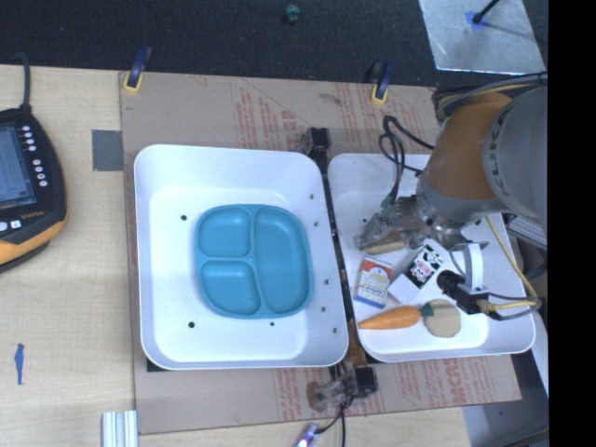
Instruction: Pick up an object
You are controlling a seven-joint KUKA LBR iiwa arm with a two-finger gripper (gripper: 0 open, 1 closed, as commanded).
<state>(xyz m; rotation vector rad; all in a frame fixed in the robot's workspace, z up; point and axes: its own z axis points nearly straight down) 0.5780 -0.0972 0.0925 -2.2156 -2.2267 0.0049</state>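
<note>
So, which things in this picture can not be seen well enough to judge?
- Claw in the right bin: the arm's wrist overhangs it, so its grip is unreadable.
- Small box: print too small to read.
- Handheld controller: cut off by the left edge.
- Objects under the arm: partly hidden.

Left white bin (pixel 158 250), the landmark: a shallow tray holding a blue three-compartment plate (pixel 252 260) at its centre. Beneath the bin lies a brown cardboard sheet (pixel 214 105), spread over the light wooden table (pixel 56 343) and held at its far edge by two blue-and-yellow clamps, one (pixel 137 69) above the bin's far left corner, the other (pixel 379 80) up and to the right of the bin. A strip of grey tape (pixel 106 149) sits just left of the bin's far left corner. A black-and-orange handheld pendant (pixel 26 186) rests on the table well left of the bin.
</note>
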